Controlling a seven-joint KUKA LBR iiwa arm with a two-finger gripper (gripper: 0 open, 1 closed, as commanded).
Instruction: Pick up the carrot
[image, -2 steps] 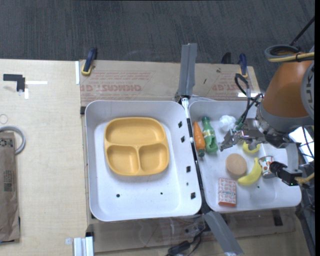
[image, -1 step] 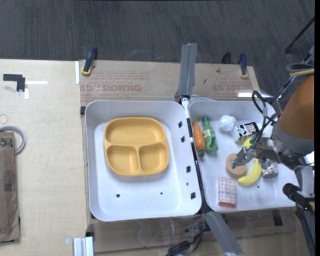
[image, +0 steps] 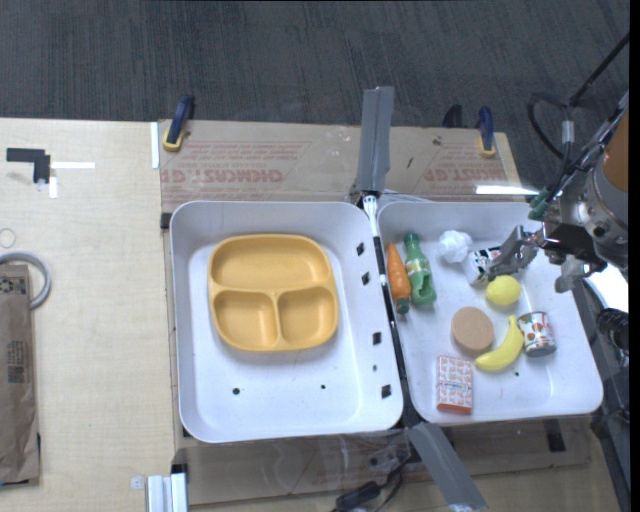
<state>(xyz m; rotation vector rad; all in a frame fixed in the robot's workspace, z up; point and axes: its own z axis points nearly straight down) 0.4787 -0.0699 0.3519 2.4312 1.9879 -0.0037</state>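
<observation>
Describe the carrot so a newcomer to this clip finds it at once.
Look in the right bin, at its left wall. The carrot lies there lengthwise, beside a green bottle. It is the bin's one orange, tapered thing, and the one closest to the wall.

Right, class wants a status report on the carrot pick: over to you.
Gripper over right bin's far side, above lemon. Orange carrot untouched at left wall of right white bin. Green bottle lying alongside it, touching.

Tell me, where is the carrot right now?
The small orange carrot lies in the right white bin, against its left wall, right beside the green plastic bottle.
</observation>
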